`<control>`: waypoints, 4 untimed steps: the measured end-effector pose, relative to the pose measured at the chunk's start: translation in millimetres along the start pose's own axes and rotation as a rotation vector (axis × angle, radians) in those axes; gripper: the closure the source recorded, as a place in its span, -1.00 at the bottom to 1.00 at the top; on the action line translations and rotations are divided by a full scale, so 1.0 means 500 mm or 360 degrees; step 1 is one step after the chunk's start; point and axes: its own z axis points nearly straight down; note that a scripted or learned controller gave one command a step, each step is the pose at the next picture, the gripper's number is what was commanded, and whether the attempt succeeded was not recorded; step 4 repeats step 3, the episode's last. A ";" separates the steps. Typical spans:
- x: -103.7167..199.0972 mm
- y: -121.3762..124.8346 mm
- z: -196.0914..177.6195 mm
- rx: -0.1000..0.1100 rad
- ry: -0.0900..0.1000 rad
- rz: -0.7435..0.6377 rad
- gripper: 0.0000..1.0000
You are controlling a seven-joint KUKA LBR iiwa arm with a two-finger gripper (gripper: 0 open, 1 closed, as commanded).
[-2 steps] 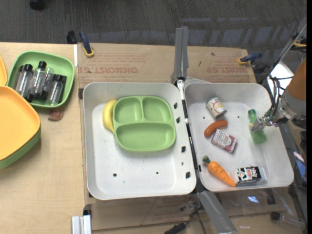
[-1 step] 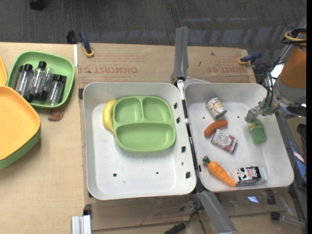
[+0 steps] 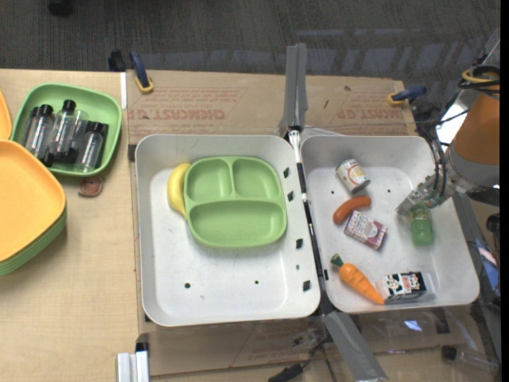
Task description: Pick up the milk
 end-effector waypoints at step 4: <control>0.009 0.123 -0.012 -0.0004 -0.0005 -0.0674 1.00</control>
